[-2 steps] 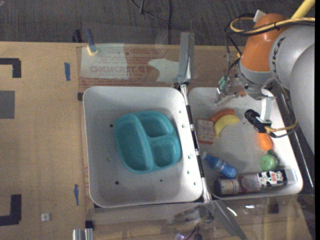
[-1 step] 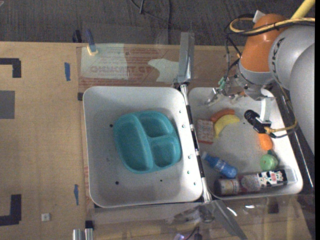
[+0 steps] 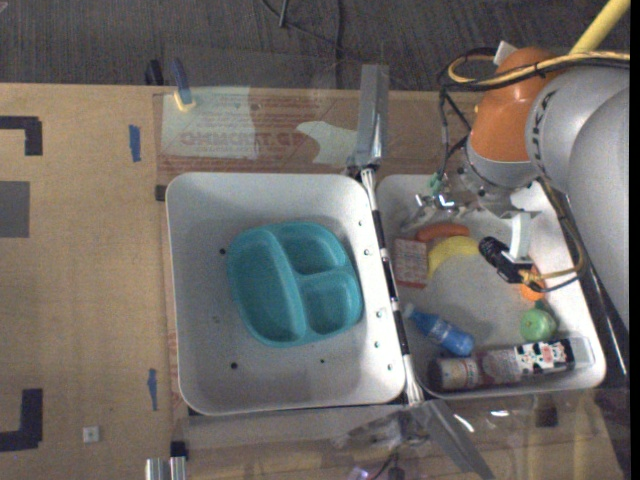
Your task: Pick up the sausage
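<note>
Arm (image 3: 560,118) seen entering from right, orange band above right bin (image 3: 590,353). Left bin (image 3: 200,368) lies beside right bin, teal divided tray (image 3: 295,281) within. Gripper (image 3: 440,203) placed at right bin's upper left corner, just above sausage (image 3: 443,233); grip state cannot be told. Sausage found near that corner, touching yellow item (image 3: 452,253). Bottle (image 3: 510,363) laid along right bin's lower wall. Blue bottle (image 3: 443,332), snack packet (image 3: 410,262), green ball (image 3: 538,323) also noted inside right bin.
</note>
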`<state>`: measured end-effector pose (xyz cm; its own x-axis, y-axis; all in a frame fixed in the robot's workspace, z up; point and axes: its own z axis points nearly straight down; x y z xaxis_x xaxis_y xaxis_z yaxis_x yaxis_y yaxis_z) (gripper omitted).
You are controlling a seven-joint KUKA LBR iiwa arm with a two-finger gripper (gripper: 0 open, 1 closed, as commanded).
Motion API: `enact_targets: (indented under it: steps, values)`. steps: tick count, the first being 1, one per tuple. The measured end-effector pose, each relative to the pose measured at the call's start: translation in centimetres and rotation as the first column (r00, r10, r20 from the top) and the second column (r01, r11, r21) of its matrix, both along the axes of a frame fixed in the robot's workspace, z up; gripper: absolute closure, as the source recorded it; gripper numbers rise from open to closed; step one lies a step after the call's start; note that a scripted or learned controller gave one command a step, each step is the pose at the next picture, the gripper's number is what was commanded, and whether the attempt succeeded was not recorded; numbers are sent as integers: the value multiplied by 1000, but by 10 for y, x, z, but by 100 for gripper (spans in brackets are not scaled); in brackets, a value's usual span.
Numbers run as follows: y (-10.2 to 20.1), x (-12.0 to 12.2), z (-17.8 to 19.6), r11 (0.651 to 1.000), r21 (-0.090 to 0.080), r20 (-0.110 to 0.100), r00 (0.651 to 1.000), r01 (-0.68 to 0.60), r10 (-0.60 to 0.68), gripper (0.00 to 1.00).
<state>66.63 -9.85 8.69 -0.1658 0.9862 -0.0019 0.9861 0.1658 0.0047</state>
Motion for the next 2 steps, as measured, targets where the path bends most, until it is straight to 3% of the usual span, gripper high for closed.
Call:
enact_targets:
  steps: [1,2]
  values:
    - [50,2,101,992,0,1,992,-128,128,0]
    - [-1,1,1,967,5,-7,967,-256,256,0]
